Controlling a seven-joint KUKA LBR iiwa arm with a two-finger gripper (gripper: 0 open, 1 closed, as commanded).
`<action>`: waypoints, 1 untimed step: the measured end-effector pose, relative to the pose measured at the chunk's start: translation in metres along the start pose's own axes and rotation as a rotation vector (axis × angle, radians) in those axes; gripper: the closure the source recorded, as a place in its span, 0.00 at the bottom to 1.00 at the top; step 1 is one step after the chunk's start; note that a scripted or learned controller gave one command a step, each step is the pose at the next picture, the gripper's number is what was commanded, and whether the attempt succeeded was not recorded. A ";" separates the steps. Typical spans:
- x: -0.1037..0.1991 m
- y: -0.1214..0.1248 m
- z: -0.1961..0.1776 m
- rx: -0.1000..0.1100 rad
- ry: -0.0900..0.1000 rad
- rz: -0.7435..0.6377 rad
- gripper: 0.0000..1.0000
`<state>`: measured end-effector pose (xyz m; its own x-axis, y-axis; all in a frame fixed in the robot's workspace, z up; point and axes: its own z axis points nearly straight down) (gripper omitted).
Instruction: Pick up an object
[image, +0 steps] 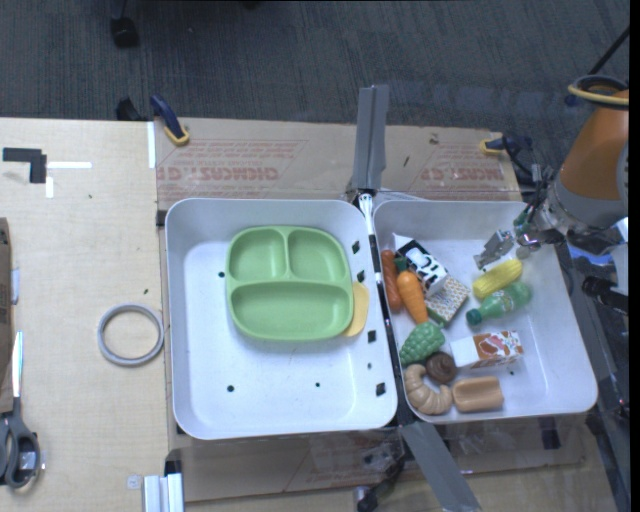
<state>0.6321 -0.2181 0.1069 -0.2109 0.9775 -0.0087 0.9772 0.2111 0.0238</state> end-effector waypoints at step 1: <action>0.033 -0.048 -0.093 0.023 0.008 -0.054 0.00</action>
